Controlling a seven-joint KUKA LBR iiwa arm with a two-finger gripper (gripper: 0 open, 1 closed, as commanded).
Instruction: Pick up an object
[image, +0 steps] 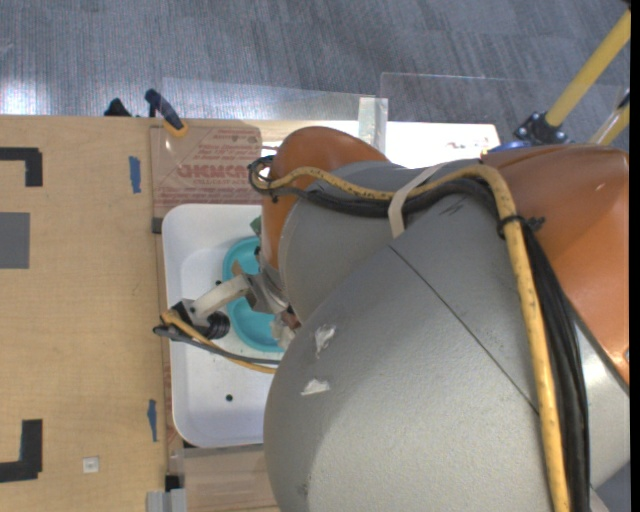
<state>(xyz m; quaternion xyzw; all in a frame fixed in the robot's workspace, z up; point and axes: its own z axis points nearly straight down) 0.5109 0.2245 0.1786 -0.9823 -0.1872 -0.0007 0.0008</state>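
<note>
The gripper (270, 298) sat low in the bin (205, 405) over a teal object (240, 262); I could not tell its grip, and nothing was visibly lifted.

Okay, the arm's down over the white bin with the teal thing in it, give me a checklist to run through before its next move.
1. Arm over a bin: ok. The arm reaches over the white bin.
2. Something to pick: ok. A teal object lies in that bin, partly covered by the arm.
3. Gripper near the target: ok. The gripper sits right at the teal object.
4. Object actually held: cannot tell, the arm hides the grip.
5. Rest of the bin checked: cannot tell, the arm covers most of it.
</note>
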